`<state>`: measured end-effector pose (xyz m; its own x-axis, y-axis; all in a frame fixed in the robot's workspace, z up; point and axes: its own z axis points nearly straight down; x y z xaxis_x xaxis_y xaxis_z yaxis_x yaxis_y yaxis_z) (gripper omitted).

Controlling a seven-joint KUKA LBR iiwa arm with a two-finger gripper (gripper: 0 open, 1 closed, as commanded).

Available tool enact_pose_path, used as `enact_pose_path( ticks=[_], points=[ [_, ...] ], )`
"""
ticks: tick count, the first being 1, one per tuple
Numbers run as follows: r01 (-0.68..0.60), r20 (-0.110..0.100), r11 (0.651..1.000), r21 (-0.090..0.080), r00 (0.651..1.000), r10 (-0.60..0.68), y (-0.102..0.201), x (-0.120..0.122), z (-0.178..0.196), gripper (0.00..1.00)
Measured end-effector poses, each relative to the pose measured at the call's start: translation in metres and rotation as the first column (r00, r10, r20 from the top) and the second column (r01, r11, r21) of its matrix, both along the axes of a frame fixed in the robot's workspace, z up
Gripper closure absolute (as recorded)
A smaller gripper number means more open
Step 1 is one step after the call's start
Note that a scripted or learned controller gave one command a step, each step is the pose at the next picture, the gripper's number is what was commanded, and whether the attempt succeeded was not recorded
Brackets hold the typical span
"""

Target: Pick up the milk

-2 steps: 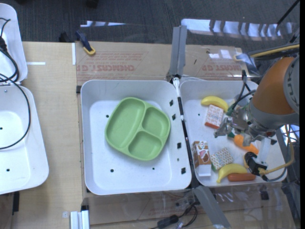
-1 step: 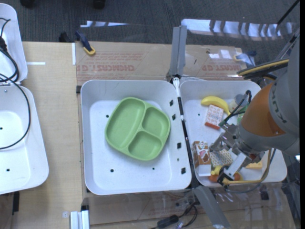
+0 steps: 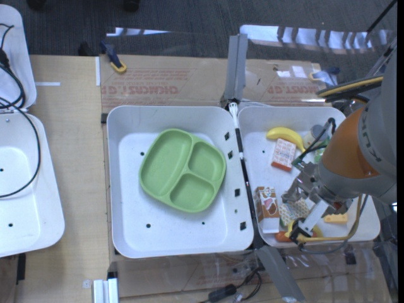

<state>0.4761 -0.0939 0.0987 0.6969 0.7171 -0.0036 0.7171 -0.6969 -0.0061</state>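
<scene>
In the right bin (image 3: 249, 169) a small red and white carton (image 3: 284, 154) lies flat just below a yellow banana (image 3: 284, 134); it looks like the milk. A second small carton (image 3: 268, 202), brown and white with a red picture, lies near the bin's left wall. My gripper (image 3: 302, 206) hangs low over the bin's front middle, right of the brown carton and below the red and white one. The grey wrist with its orange band (image 3: 350, 153) covers much of the bin's right side. Nothing shows clearly in the gripper.
The left bin (image 3: 123, 169) holds a green divided plate (image 3: 183, 169). Small yellow and orange toy foods (image 3: 334, 218) lie under and beside the gripper at the right bin's front. A green item (image 3: 315, 147) peeks out by the wrist. White basins stand at far left.
</scene>
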Motion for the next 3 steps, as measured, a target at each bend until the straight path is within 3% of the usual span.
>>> enact_pose_path(
  ticks=[1, 2, 3],
  points=[
    [-0.426, 0.004, 0.905, -0.002, 0.904, 0.426, 0.039, 0.002, 0.092, 1.00],
    [-0.427, 0.004, 0.904, -0.002, 0.904, 0.427, 0.039, 0.002, 0.092, 0.00],
    [-0.526, 0.003, 0.851, -0.002, 0.851, 0.526, 0.017, 0.038, 0.092, 0.00]
  ],
)
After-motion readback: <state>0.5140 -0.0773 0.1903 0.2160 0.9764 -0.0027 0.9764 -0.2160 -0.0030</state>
